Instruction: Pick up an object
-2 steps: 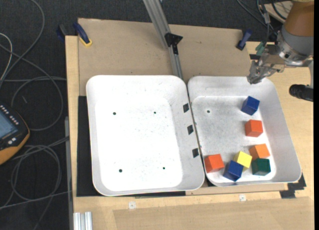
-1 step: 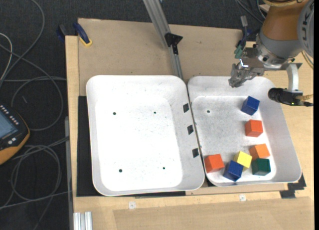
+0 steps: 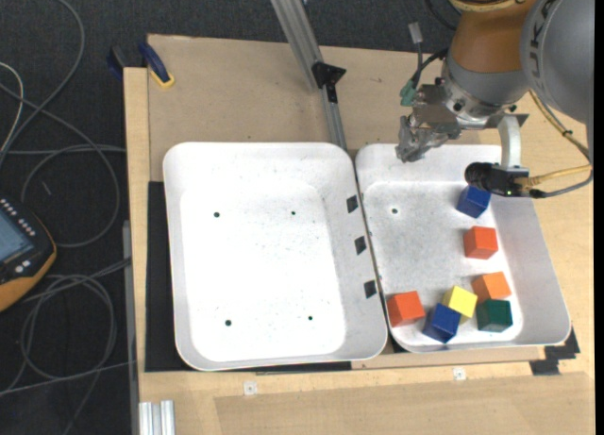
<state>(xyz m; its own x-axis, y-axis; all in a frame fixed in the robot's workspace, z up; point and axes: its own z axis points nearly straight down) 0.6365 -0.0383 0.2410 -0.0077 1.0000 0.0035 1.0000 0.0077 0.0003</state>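
The end effector (image 3: 412, 147) is seen at the far edge of the right bin (image 3: 415, 235), near its far-left corner, hanging from the grey arm with the orange band. Whether it is spread or closed cannot be told from this slant, and nothing is seen held by it.

No object lies directly beneath it. The nearest candidate, a blue cube (image 3: 474, 201), sits to the right of the end effector and a little nearer the camera, close to the bin's right side. An orange cube (image 3: 480, 242) is found just beyond it toward the camera.

The remaining blocks are gathered along the near edge, well apart from the end effector: an orange block (image 3: 406, 307), a blue block (image 3: 441, 322), a yellow block (image 3: 461, 301), an orange block (image 3: 490, 285) and a green block (image 3: 494, 314).

A sideways shift toward the blue cube is judged the shortest approach. The left bin (image 3: 189, 235) is passed over.
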